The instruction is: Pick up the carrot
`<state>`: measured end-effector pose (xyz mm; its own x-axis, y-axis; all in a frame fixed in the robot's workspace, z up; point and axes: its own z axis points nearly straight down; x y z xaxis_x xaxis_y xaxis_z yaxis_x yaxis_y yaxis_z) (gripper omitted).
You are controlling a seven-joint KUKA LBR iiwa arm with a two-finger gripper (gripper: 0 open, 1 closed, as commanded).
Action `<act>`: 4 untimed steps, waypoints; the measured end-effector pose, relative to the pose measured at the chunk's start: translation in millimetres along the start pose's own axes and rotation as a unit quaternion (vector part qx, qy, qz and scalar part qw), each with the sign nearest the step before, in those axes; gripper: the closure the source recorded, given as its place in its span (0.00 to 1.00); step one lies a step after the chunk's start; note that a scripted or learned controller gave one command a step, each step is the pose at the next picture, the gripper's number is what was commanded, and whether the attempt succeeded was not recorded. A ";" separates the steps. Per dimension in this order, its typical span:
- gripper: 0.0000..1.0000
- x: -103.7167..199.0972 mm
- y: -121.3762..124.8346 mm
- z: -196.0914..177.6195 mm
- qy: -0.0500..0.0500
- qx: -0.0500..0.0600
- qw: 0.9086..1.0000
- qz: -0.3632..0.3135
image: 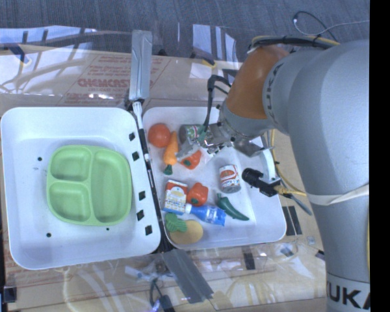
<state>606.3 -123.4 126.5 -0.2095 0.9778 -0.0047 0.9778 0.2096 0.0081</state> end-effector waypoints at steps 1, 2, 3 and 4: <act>0.00 15.5 34.0 19.7 -0.002 0.001 0.987 -0.160; 0.00 25.5 -10.0 34.8 0.004 0.005 0.985 -0.172; 0.00 12.2 33.0 38.0 0.012 0.021 0.956 -0.293; 1.00 12.7 36.9 28.2 0.008 0.015 0.955 -0.295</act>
<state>640.0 -103.3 98.6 -0.7246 0.6890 0.0156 0.6888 0.7247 -0.0197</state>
